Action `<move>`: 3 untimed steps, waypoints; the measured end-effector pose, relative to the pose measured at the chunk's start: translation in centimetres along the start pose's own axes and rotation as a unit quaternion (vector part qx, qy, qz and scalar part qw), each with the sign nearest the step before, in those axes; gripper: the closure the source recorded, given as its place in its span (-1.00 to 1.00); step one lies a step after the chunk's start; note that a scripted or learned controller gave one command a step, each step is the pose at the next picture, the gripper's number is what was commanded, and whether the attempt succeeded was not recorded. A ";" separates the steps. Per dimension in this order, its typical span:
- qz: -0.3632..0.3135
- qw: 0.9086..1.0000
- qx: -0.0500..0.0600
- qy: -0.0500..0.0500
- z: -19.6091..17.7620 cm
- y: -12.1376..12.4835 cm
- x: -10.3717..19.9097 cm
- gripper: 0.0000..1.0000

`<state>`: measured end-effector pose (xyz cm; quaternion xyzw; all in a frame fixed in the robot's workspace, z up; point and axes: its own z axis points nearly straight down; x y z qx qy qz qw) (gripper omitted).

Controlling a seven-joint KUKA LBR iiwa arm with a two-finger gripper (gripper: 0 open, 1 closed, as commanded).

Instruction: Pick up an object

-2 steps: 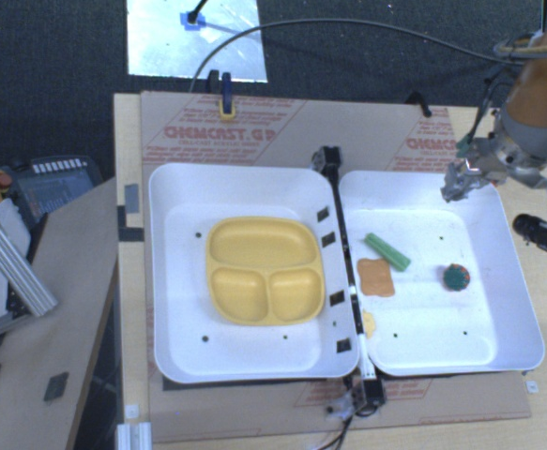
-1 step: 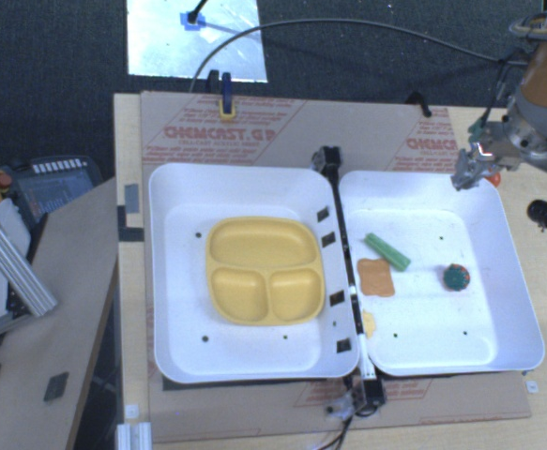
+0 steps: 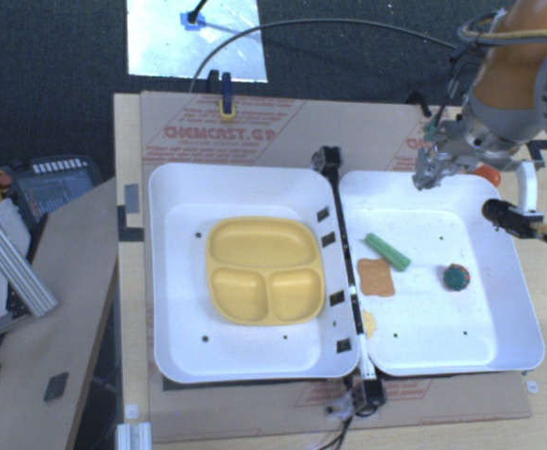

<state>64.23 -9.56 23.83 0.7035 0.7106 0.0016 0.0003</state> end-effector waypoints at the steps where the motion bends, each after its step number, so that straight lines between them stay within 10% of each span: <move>1: 0.000 1.000 0.001 0.000 0.4 -0.4 6.0 1.00; 3: 0.000 1.000 0.000 0.000 0.9 1.0 16.4 1.00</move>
